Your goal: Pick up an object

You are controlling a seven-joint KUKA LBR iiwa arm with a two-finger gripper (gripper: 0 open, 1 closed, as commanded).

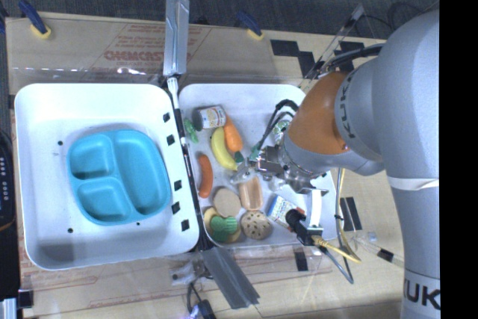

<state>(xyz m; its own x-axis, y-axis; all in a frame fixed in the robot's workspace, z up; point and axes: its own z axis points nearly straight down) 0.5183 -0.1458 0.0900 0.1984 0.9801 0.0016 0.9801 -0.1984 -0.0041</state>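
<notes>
1. Overhead, camera view: gripper sits low in the right bin, among the toy food. I cannot tell from this angle whether it is released or clenched; the wrist hides it.
2. Nearest candidates: tan block just below it, banana and carrot just to its left. Small jar lies farther up.
3. Left bin holds a blue divided tray.
4. My judgement: items crowd together; I'd centre on one piece, descend straight, close slowly, and confirm contact before lifting.
</notes>
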